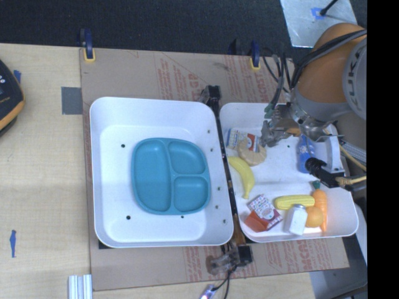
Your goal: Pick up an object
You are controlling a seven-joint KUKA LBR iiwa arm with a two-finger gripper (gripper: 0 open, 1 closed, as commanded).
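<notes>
my arm [333, 73]: fat orange band, grey shell beside it with part of dark lettering at frame's right edge. black cables loop off its upper left. gripper [272, 133]: small, dark metal, grey wrist block behind.

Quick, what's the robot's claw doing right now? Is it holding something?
Gripper: low in the right bin, over a round beige item; whether it grips anything cannot be told.
</notes>
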